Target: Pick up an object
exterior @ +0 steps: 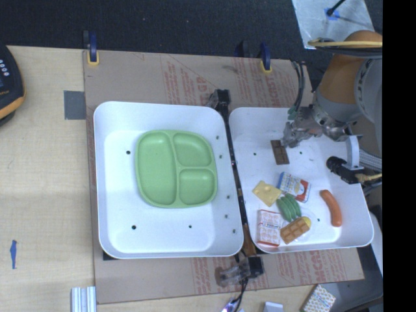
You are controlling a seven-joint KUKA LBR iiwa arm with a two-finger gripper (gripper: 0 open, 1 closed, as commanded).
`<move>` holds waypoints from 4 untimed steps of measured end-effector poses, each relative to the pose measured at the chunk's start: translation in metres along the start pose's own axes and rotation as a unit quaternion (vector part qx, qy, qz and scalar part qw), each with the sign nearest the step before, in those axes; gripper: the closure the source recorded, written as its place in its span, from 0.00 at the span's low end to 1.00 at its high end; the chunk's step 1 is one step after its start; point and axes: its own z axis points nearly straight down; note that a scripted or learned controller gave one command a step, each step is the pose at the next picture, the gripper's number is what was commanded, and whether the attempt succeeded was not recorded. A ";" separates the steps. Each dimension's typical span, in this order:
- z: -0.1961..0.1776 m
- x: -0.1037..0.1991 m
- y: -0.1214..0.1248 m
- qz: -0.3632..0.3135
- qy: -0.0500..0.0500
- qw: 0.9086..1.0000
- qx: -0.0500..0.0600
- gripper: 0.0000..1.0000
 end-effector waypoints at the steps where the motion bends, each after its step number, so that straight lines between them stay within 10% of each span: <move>1: 0.001 0.000 0.000 0.000 0.000 1.000 0.001 0.00; 2: 0.022 0.030 -0.002 0.000 0.001 1.000 0.000 0.00; 3: 0.010 0.028 -0.001 -0.001 0.000 1.000 -0.001 1.00; 4: 0.010 0.028 -0.001 -0.001 0.000 1.000 0.000 0.00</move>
